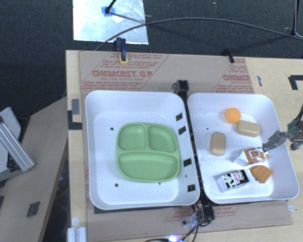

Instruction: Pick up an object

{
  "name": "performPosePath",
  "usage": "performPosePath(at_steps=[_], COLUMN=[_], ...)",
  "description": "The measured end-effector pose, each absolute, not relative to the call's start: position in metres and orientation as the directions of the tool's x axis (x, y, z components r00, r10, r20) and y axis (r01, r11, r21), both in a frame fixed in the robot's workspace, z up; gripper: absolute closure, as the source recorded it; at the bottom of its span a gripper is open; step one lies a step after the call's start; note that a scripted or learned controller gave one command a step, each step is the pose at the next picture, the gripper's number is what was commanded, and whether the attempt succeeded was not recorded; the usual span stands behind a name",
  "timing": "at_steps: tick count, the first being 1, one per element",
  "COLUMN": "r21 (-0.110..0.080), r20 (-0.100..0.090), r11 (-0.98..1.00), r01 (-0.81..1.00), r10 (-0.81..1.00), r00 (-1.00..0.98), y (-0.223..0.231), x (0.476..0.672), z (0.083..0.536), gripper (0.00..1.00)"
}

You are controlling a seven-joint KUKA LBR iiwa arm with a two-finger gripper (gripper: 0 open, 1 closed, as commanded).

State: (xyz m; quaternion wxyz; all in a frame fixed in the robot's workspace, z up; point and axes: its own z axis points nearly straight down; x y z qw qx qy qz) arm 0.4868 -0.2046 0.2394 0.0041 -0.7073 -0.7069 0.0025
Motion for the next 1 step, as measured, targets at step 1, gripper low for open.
performPosePath(at_steps=[1], r21=[0.002], r20=[-0.001], r11=[0.003], r01=[1.000], r10=[1.000], r00=[-0.003], y=[-0.2040], x=[0.4894], z=[0.2452], gripper=[0.00])
